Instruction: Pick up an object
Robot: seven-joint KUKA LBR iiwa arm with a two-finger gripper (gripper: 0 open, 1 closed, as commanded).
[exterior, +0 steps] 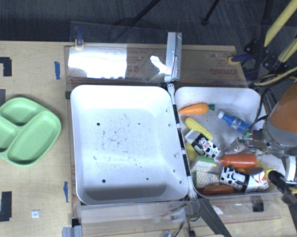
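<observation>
The right bin (247, 98) holds a jumble of toys. An orange carrot (194, 109) lies at its back, with a yellow corn cob (199, 129) just in front of it and a blue bottle (233, 121) to the right. Nearer the front are a small cow-patterned piece (206, 146), a red sausage (237, 159) and a black-and-white can (235, 177). My gripper (250, 142) hangs low at the bin's right side, just above the sausage's right end and close to the bottle. The wrist's grey body and orange band (289, 110) hide its far side.
The left bin (124, 142) has a scuffed white floor. A green divided plate (22, 131) rests on the bench at far left. A clear panel with a metal bracket (172, 56) stands behind the bins. A yellow piece (276, 177) lies at the right bin's front right corner.
</observation>
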